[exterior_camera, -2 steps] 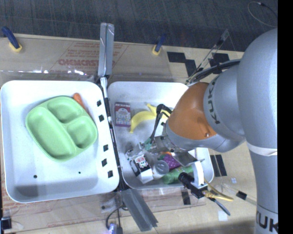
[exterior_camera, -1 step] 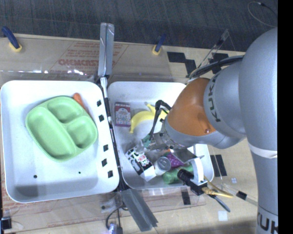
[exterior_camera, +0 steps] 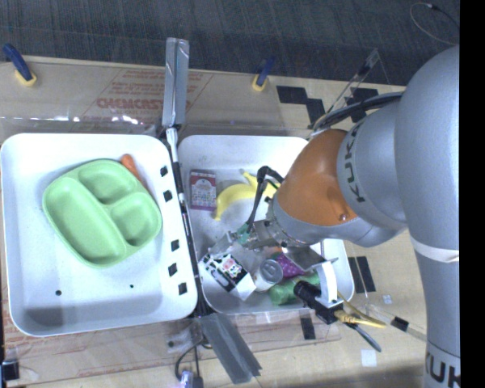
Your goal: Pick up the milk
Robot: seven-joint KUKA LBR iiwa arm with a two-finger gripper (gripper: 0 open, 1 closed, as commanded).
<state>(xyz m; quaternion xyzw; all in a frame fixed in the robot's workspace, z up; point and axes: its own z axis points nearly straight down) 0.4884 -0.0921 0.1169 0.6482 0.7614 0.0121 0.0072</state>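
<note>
The milk carton [exterior_camera: 226,272] lies tilted at the near left corner of the right bin [exterior_camera: 250,145], just beside the gripper [exterior_camera: 263,253], whose state I cannot tell.

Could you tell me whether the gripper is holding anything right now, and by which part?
It cannot be told: the gripper sits low in the right bin, near the milk.

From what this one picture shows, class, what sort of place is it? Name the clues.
Most likely a robotics lab test bench: a KUKA arm reaches over two white bins, clamps hold the board, and toy food such as a banana serves for practice.
</note>
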